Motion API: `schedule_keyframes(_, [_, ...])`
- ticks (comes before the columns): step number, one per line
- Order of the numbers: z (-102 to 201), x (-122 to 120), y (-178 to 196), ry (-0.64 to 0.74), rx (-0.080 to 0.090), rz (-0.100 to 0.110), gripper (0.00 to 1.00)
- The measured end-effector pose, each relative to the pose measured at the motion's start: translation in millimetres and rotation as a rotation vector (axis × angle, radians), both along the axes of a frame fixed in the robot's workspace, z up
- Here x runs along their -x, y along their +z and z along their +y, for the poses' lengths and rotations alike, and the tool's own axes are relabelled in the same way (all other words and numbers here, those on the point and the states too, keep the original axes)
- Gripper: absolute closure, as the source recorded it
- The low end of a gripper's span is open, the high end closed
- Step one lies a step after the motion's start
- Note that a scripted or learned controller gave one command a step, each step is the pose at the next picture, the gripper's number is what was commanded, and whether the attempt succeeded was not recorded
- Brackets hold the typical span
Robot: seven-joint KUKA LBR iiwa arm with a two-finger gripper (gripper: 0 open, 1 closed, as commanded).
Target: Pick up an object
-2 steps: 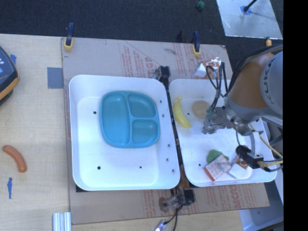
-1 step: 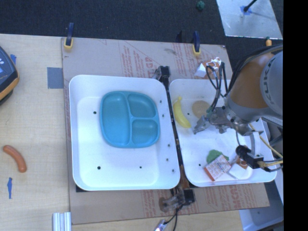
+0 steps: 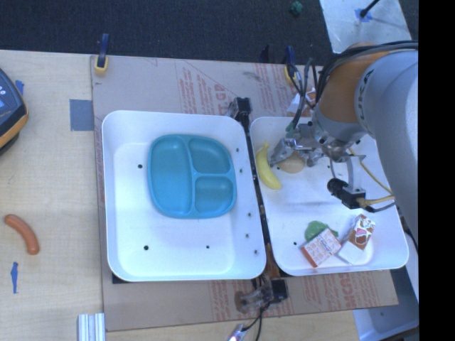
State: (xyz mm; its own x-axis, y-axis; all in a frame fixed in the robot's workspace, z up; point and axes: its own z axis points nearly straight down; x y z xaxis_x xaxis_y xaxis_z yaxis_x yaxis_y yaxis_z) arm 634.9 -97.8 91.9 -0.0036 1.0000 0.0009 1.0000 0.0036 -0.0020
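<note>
Gripper (image 3: 293, 153), finger state cannot be told, low in right bin (image 3: 284, 258) over tan object (image 3: 291, 164); banana (image 3: 268, 169) just left; blue plate (image 3: 192, 175) further left.

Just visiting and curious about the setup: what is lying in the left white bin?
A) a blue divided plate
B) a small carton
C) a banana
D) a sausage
A: the blue divided plate lies in the left bin; the banana is in the right bin, and the sausage lies out on the bench.
</note>
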Motion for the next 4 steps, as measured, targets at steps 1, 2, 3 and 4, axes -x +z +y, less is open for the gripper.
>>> schedule_keyframes(1, [-3, -22, 0, 0.001, 0.0, 0.0, 0.0])
schedule_keyframes(2, [-4, -21, 0, 0.002, 0.0, 0.001, 0.0])
schedule_keyframes(3, [4, -21, 0, 0.001, 0.0, 0.002, 0.0])
schedule_keyframes(4, [-7, -21, 0, -0.002, 0.001, 0.0, 0.0])
